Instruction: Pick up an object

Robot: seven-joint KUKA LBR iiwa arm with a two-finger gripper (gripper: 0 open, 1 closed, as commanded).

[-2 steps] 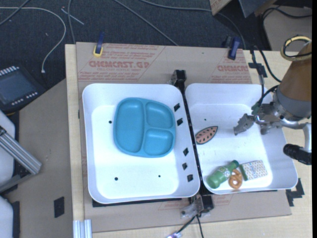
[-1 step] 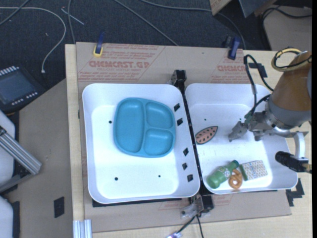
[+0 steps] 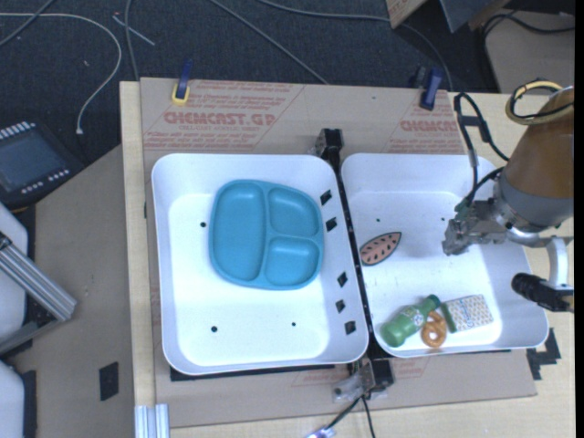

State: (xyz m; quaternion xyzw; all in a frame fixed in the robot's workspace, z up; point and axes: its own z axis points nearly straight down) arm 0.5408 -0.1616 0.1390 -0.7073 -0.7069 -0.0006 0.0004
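In the right bin [image 3: 401, 176] lie a brown leaf-shaped piece [image 3: 380, 247], a green bottle-like toy [image 3: 404, 324], an orange ring-shaped piece [image 3: 434, 333] and a small patterned packet [image 3: 470, 311]. My gripper [image 3: 459, 237] hangs over the right side of this bin, to the right of the leaf-shaped piece and above the packet. I see nothing between its fingers. In the left bin [image 3: 182, 290] rests a blue divided plate [image 3: 266, 234].
A black divider [image 3: 345, 245] runs between the two bins. The arm's orange band and grey body [image 3: 543, 172] cover the right bin's far right edge. Cables lie on the floor beyond the bench.
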